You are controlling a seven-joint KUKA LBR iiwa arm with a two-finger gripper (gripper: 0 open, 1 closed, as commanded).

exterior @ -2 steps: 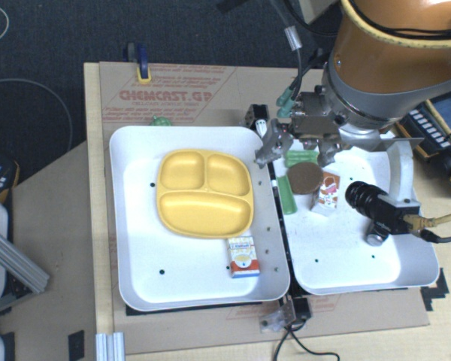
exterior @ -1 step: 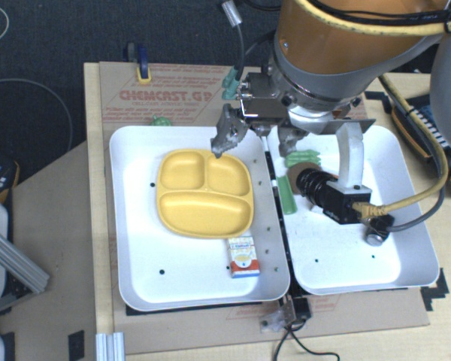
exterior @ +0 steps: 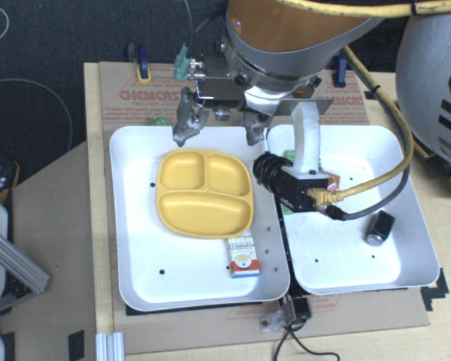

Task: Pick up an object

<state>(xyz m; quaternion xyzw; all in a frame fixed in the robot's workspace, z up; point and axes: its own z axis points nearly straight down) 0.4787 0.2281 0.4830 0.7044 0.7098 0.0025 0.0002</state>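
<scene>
While claw (exterior: 218, 128) hovers, one yellow plate (exterior: 205, 192), one carton (exterior: 243, 257), two bins (exterior: 128, 224).

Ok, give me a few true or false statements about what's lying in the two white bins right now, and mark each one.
1. The yellow divided plastic plate lies in the left white bin. True.
2. The small orange and white carton sits on top of the plate. False: it lies on the bin floor, just below the plate in the camera view.
3. A small dark cylindrical object lies in the right white bin. True.
4. The end effector is holding the carton. False: it is above the plate's far edge, with nothing seen between its fingers.
5. The plate has a single undivided well. False: it has three compartments.
</scene>
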